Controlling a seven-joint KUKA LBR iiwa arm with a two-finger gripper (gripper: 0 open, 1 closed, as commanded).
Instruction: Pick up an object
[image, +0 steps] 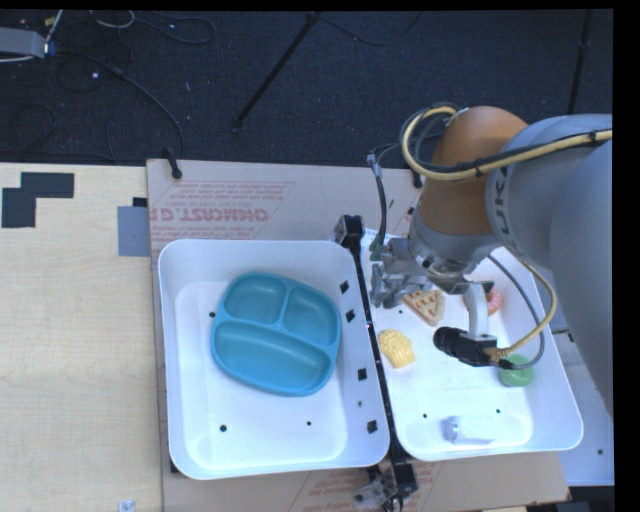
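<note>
My gripper (388, 288) hangs low over the far left part of the right bin (545, 425), close to the wall between the two bins. A tan waffle-like piece (426, 306) lies just to its right, partly under the wrist. Slightly nearer, a yellow corn-like toy (396, 348) rests on the bin floor, apart from the gripper. At the bin's right side sits a green piece (517, 376), and a pink piece (492, 298) peeks out behind the arm. A small white-grey object (468, 430) lies near the front edge.
The left bin (190, 430) holds a blue divided plate (275, 332). The grey arm with its orange band (470, 150) covers the far right of the right bin. Cardboard (220, 205) lies under both bins.
</note>
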